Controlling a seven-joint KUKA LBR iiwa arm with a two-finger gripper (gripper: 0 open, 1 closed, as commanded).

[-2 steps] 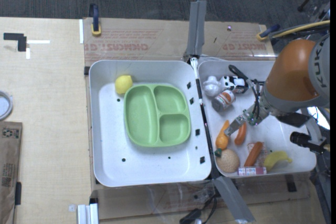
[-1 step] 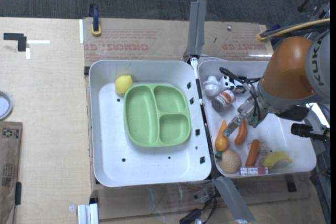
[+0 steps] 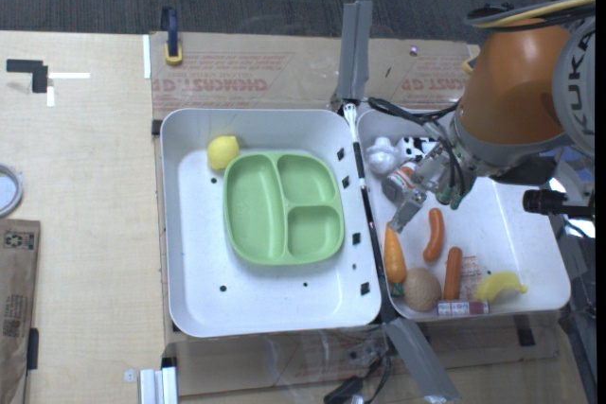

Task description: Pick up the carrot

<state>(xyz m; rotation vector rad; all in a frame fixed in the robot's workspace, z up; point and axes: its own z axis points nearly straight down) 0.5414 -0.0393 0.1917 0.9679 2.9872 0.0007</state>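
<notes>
Two shallow white bins sit side by side on a bench. The left bin [image 3: 189, 232] holds one green divided plate [image 3: 282, 206] with three compartments and one yellow lemon [image 3: 222, 150] at the plate's upper left corner. The right bin [image 3: 530, 241] holds one orange carrot [image 3: 394, 254], two red sausages [image 3: 434, 234], one brown potato [image 3: 422, 289], one yellow banana [image 3: 500, 285] and a few small packaged items. The carrot lies lengthwise against the bin's left wall, its lower end near the potato. The gripper [image 3: 409, 206] hangs just above and to the right of the carrot's top end, not touching it. Whether its jaws are apart or together cannot be told.
</notes>
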